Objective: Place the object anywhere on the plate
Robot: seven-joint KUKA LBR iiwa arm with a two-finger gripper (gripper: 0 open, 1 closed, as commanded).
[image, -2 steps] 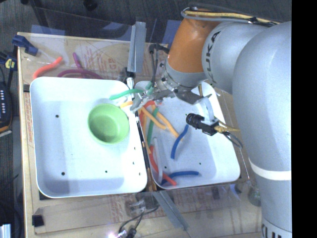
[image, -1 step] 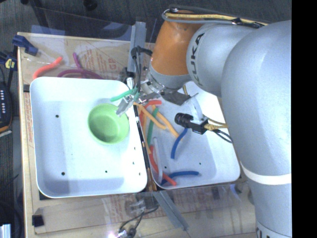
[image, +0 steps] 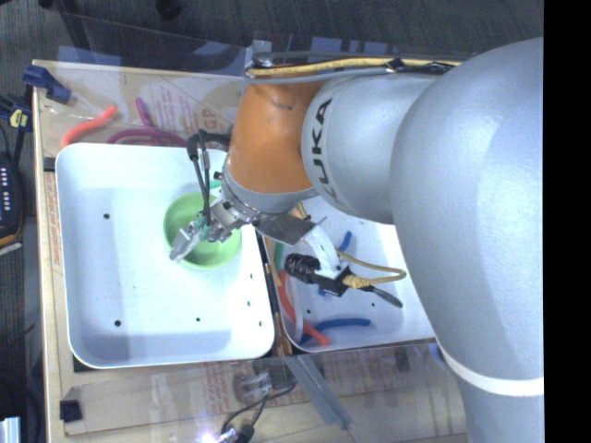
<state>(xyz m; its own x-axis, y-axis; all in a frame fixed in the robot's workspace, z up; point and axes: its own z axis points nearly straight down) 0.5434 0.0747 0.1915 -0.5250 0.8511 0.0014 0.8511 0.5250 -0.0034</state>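
Note:
A green round plate [image: 189,218] lies in the left white bin [image: 120,275], near its right side. My gripper [image: 189,238] hangs over the plate's lower left part, reaching in from the right under the orange wrist band. A small pale, greenish thing sits at its fingertips, too small and blurred to name. The arm covers the plate's right edge.
The right bin [image: 365,335] holds several small things: a blue strip [image: 343,323], an orange-red piece [image: 314,337] and a blue bit [image: 344,241]. The arm hides most of that bin. Behind the bins lie an orange tool [image: 88,125] and a purple cable [image: 143,137].

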